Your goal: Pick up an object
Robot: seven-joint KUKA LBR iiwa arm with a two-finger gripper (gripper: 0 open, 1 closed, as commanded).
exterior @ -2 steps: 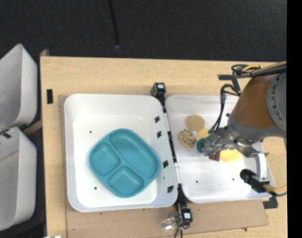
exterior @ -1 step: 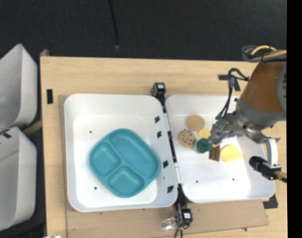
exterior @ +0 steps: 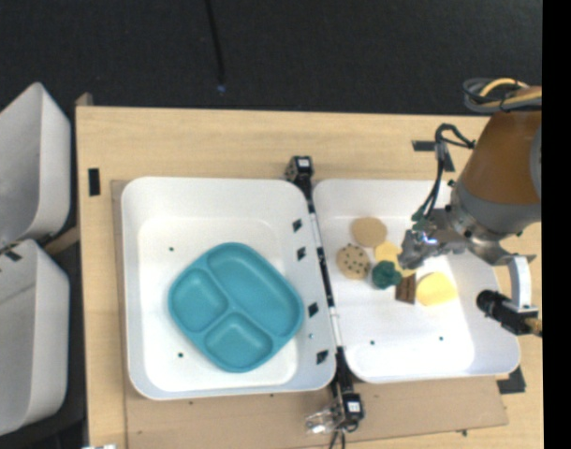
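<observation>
We see the gripper (exterior: 418, 251) low in the right bin (exterior: 398, 358), over small food items: tan disc (exterior: 368, 230), speckled cookie (exterior: 354, 261), green piece (exterior: 386, 273). Its grip state we cannot tell. Teal plate (exterior: 234, 305) fills the left bin (exterior: 145, 251).

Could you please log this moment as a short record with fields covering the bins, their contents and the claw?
left bin: teal divided plate
right bin: tan disc, speckled cookie, teal ball, brown block, yellow piece
claw: low over the cluster, just above the brown block
grasp: cannot be judged
</observation>
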